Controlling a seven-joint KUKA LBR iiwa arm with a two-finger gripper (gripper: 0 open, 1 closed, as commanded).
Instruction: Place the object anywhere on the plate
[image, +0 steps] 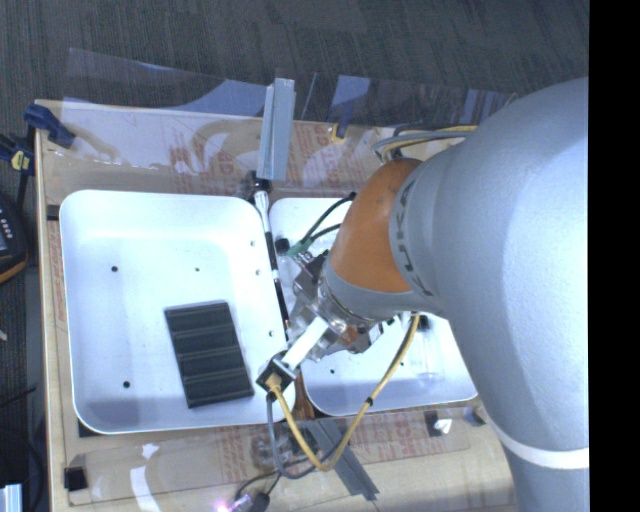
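Observation:
A black ribbed rectangular plate lies flat in the left bin, toward its front right, with nothing on it. The arm reaches in from the right, and its orange-banded wrist hangs over the left half of the right bin. My gripper sits under the wrist, close to the wall between the two bins, and the wrist hides most of it. No object shows between the gripper and the plate.
The big grey arm link covers most of the right bin. A faint clear shape shows on that bin's floor near its front right. A yellow cable loops down over the front rim. The bench edge runs along the front.

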